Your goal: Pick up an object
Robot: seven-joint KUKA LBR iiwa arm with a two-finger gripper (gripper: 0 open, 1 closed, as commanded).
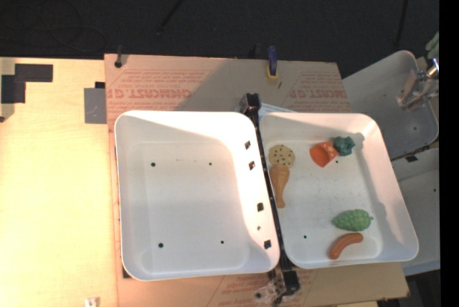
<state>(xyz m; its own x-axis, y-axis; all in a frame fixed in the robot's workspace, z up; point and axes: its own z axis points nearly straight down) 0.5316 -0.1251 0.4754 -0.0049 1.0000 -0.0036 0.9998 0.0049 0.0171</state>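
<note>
The pincer point(429, 69) sits at the worktop's right edge; whether it's clenched I cannot tell (too small). The sausage point(346, 245) lies near the right bin's point(391, 162) front wall, which could block a grasp.

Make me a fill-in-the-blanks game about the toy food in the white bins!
1. All the toys lie in the ____ bin.
2. The ice cream cone lies nearest the ____ between the bins.
3. The sausage lies just below the ____ leafy toy.

Missing words: right; divider; green
</note>
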